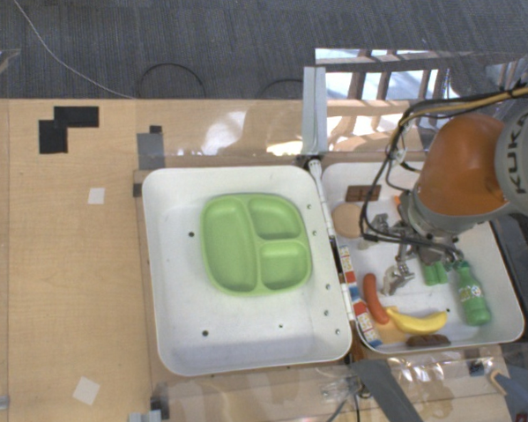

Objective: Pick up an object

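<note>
Where arm [500,162] reads "KU", gripper [396,276] over banana [417,320]

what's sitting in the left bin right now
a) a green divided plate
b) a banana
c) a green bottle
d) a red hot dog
a: the green divided plate lies in the middle of the left bin, while the banana, green bottle and red hot dog all lie in the right bin under the arm.
</note>
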### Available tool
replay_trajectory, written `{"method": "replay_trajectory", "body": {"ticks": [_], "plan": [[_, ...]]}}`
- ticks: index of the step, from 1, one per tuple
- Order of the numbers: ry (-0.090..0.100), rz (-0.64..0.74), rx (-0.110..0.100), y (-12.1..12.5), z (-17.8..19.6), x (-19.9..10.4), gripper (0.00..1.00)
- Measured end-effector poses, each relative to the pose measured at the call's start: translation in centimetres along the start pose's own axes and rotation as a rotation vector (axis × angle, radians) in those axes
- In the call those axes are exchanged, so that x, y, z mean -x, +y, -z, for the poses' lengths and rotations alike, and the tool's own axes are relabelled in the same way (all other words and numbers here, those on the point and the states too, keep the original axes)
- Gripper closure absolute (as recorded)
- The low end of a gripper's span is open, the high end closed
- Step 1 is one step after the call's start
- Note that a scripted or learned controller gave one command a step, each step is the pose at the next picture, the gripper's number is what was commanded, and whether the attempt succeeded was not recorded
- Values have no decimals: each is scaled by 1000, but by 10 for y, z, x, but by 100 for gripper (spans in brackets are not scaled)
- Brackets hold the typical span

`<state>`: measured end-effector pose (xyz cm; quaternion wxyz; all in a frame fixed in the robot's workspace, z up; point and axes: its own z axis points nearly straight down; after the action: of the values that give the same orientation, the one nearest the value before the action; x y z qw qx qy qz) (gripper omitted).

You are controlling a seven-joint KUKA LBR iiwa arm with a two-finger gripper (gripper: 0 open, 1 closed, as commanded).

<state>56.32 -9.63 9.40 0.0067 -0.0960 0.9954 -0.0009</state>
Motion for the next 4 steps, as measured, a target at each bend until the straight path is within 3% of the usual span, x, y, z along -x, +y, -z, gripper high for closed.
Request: {"method": "replay_trajectory", "body": {"ticks": [1,2,3,4], "plan": [[0,-12,0,-14,-6,54,0],[-5,-258,-2,17,-2,-38,0],[1,-280,0,-14,-5,47,0],[0,134,-1,-51,-6,62,0]]}}
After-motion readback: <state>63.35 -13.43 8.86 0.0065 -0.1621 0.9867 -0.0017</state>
